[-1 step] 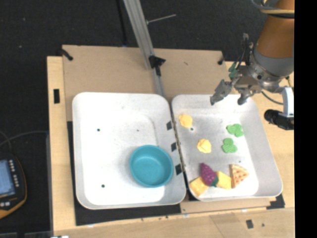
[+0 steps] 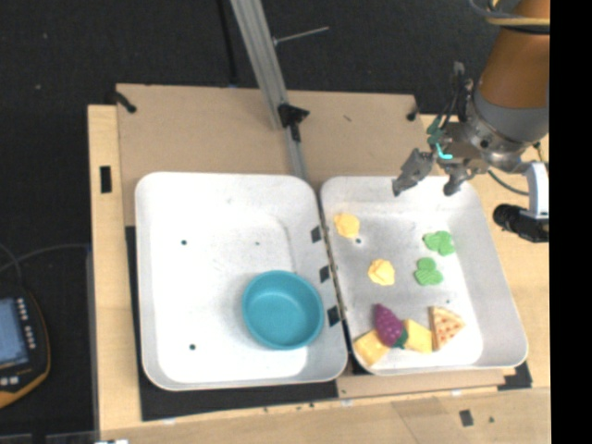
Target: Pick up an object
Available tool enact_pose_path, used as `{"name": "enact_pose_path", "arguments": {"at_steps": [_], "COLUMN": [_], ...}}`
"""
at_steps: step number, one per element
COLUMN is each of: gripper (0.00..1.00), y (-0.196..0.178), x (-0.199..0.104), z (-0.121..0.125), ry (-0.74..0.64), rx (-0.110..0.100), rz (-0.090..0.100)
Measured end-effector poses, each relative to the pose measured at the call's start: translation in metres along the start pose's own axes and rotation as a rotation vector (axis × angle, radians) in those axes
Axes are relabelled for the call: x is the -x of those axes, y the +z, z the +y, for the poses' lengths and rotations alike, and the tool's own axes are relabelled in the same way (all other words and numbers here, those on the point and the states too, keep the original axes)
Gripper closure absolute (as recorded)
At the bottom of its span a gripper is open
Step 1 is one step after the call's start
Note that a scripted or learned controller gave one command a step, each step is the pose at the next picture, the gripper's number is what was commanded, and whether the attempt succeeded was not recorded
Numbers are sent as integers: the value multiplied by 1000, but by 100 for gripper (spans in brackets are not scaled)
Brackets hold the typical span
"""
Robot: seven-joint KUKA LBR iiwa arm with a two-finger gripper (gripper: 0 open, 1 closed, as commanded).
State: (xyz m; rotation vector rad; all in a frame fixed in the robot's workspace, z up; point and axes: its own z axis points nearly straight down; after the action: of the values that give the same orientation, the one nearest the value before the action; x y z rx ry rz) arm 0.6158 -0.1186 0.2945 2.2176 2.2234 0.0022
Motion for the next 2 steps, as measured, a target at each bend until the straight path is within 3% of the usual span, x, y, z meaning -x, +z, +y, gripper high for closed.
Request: {"name": "enact_pose_path", "arguments": {"at_steps": [2], "gripper": [0], "y": [120], "x": [-11], "z": [-5], "ry": [5], "rx": [-7], "rz": [-1]}}
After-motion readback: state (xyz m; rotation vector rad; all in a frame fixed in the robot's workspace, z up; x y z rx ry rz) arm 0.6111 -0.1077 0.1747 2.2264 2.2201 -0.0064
